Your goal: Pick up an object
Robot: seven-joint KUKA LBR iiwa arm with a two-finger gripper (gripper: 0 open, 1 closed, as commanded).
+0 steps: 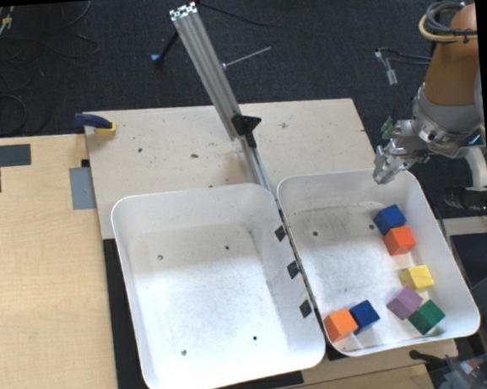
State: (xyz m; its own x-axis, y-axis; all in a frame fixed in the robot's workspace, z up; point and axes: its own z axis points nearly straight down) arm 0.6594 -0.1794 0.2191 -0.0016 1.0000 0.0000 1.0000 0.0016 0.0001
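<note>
The right bin [338, 215] holds several cubes. A blue cube [389, 217] and a red-orange cube [399, 239] lie near its far right side. Further forward along the right wall sit a yellow cube [418, 277], a purple cube [403, 302] and a green cube [426, 316]. At the front wall an orange cube [341, 322] touches a second blue cube [364, 313]. My gripper [389, 164] hangs over the bin's far right corner, just behind the first blue cube and apart from it.
The left bin [199, 269] lies beside the right one, with black clips [291, 268] along the shared wall. A slanted metal post [211, 65] rises behind the bins. A small blue and yellow object [95, 123] sits at the board's far left corner.
</note>
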